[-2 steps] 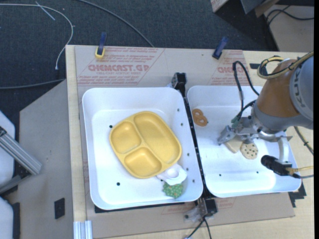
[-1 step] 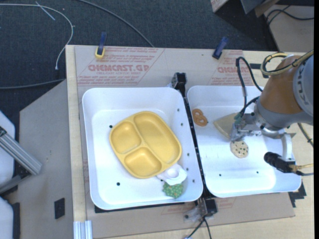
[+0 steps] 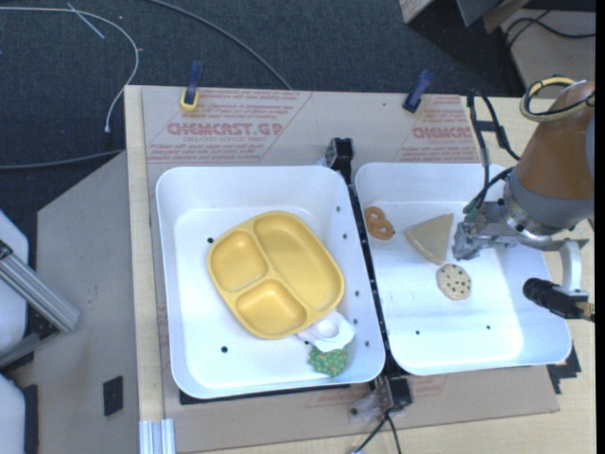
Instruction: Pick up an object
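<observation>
camera view | step: approach, gripper (image 3: pixel 465 244) low in right bin (image 3: pixel 501 343) beside tan wedge (image 3: pixel 432 236) | grip: cannot tell | next: close on wedge, lift

Dark carpet floor (image 3: pixel 236 26) with loose cables (image 3: pixel 113 26) surrounds a cardboard-topped bench (image 3: pixel 236 126).

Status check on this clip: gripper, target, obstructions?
Gripper low in right white bin, beside the tan wedge-shaped piece; grip unconfirmed. Round speckled cookie and small brown pretzel lie loose nearby. Nothing blocking.
</observation>
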### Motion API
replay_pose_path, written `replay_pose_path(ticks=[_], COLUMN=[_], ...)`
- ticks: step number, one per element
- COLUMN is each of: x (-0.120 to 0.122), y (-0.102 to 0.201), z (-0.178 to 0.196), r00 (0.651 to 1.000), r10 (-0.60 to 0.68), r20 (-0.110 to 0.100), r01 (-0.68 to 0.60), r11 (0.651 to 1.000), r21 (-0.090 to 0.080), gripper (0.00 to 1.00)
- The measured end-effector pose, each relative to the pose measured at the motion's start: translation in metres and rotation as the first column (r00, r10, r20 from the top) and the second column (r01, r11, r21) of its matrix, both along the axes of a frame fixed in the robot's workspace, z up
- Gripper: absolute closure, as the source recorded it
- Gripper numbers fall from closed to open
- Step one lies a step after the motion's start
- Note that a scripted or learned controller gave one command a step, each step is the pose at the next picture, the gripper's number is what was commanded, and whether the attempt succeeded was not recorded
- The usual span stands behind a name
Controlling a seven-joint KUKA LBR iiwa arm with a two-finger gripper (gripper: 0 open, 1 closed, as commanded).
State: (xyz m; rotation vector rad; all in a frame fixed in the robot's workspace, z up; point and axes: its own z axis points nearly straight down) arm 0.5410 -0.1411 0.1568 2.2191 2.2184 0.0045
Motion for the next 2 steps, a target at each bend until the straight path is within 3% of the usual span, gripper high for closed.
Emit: replay_pose_path(ticks=[2], x=[0.003], y=[-0.007], z=[0.090], r00=[1.000], r10=[0.002], r20=[0.002], r01=[-0.002], r11=[1.000], r21=[-0.001], gripper=[1.00])
